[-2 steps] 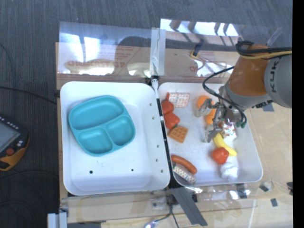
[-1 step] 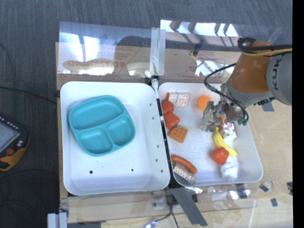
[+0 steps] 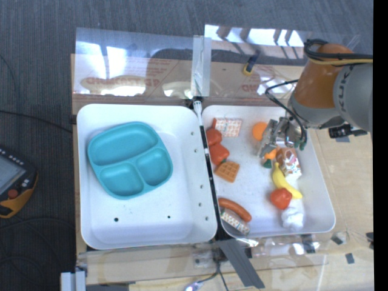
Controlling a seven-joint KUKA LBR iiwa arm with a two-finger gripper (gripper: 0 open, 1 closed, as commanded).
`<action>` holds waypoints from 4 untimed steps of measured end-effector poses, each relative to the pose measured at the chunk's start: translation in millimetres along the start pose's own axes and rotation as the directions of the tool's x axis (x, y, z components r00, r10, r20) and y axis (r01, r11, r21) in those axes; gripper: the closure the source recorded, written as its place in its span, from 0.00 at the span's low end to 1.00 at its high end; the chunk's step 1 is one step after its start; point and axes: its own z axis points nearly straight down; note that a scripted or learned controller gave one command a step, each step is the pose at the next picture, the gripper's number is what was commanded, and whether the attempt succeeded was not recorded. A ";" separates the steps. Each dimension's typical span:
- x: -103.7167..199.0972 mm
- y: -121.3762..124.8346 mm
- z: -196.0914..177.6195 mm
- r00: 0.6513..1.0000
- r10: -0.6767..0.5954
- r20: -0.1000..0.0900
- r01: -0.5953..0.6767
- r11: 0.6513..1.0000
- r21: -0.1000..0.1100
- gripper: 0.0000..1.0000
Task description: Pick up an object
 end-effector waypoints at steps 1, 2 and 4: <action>11.1 22.4 -168.5 0.945 0.327 -0.002 -0.327 0.945 0.005 1.00; 2.5 62.5 -55.9 0.858 0.513 -0.006 -0.513 0.858 0.007 1.00; 4.6 66.6 -195.7 0.724 0.690 0.000 -0.690 0.724 0.007 1.00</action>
